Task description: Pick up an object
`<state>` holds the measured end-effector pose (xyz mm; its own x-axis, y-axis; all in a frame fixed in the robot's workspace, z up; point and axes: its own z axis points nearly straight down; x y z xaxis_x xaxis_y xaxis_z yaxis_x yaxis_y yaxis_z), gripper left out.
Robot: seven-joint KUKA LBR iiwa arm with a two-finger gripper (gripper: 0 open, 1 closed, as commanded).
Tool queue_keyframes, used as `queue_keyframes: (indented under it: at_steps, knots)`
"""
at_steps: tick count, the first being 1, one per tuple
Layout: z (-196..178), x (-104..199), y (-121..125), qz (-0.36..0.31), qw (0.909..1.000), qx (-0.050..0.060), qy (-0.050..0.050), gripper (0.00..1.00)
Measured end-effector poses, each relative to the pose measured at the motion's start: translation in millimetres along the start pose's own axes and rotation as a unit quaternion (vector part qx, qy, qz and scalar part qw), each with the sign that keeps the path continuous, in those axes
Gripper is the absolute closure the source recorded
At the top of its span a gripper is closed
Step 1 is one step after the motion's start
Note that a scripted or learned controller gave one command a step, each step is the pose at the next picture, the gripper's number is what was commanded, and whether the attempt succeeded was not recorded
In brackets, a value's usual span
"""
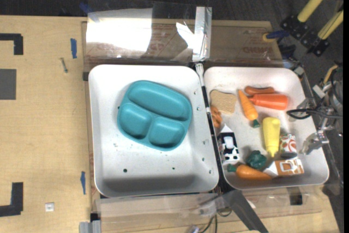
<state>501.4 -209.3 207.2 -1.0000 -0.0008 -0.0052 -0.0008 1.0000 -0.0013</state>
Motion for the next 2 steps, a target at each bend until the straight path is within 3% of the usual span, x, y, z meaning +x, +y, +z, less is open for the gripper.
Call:
queue_keyframes:
  at_steps: [1, 2]
  knots:
    - [89, -1, -14, -0.058, 0.9983, 0.004, -0.009, 0.0]
    - [95, -24, 29, -0.114, 0.993, 0.016, -0.027, 0.0]
